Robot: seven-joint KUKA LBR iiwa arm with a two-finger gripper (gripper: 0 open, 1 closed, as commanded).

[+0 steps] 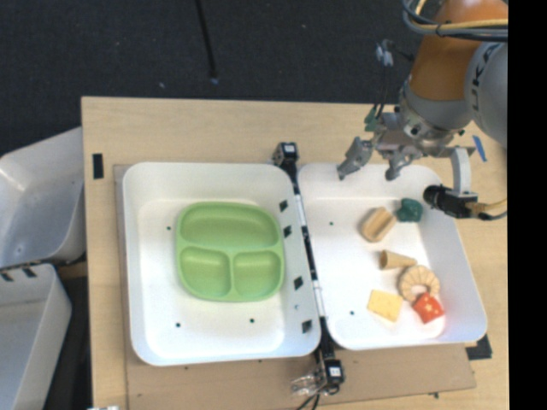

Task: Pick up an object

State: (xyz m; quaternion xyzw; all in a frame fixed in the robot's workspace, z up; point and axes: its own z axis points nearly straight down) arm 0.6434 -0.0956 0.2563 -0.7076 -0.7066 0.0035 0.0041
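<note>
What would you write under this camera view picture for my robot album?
Robot gripper hangs open over the right bin of toy food, beside a green divided plate in the left bin.

Grey arm (483,75), orange band above the claw (373,166); yellow-black cables loop over it; grey metal fingers.

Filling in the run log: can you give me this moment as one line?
gripper: open, nothing held, over right bin's far edge | green plate: in left bin | teal piece, tan block: nearest objects, untouched
</note>
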